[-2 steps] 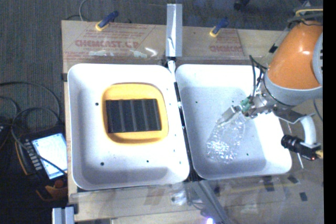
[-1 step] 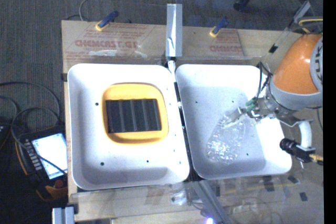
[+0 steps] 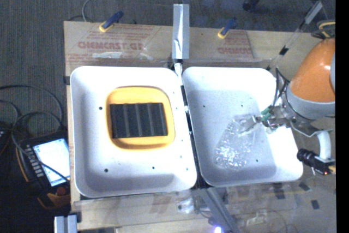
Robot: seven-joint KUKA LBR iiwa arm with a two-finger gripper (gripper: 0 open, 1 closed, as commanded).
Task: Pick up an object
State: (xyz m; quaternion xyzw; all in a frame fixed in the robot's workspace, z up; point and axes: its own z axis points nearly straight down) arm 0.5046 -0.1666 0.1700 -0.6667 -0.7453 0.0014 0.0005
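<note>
Two shallow white bins sit side by side on the desk [image 3: 76, 41], their inner rims touching along the middle of the frame. The left bin [image 3: 87, 172] carries a yellow tray [image 3: 140, 142] with a dark ribbed insert; it lies flat near the bin's centre, long axis running left to right, with open white floor all round it and most room toward the lower edge.

The right bin [image 3: 218, 90] holds a crumpled clear plastic bag [image 3: 235, 142], lying in the lower right part of that bin. Its long axis slants from lower left up toward the upper right, and its upper end reaches the end effector [image 3: 265, 119], which sits over the bin's right rim. The upper left of this bin is bare floor.

The arm [image 3: 313, 82], grey with an orange band, enters from the right edge of the frame. Whether the end effector is spread or pinching the bag cannot be told; the spot is too small and blurred.

Two blue-and-yellow clamps [image 3: 110, 21] grip the desk's upper edge.
</note>
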